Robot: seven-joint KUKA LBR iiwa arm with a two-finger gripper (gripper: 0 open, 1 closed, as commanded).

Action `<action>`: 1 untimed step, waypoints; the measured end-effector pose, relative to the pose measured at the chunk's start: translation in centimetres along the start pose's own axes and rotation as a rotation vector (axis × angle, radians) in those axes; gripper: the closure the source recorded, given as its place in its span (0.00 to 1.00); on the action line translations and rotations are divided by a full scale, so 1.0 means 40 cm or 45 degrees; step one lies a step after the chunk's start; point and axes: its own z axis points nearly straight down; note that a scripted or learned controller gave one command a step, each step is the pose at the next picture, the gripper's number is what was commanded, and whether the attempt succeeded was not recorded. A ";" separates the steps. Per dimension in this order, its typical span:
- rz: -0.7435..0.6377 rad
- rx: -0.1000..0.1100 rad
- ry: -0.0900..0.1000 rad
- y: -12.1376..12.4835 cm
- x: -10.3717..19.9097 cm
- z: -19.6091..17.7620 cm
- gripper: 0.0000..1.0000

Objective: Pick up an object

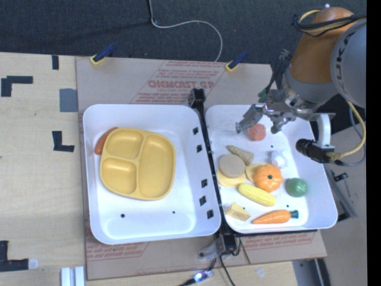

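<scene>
White plastic, two bins side by side on the tabletop (36,159). One yellow divided tray (138,162) sits in the left bin (143,219), with one reddish thing (100,142) peeking out at its left edge. The right bin (318,210) holds the small items: one pumpkin (267,178), one corn cob (257,194), one carrot (274,217) lying left-right with its tip pointing left, one green ball (296,187), one pale round disc (231,167), one pink lump (256,132). The gripper (263,121) hangs just above that lump, fingers spread, pinching nothing.
</scene>
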 end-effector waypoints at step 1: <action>0.002 0.004 -0.001 -0.100 0.008 0.378 0.00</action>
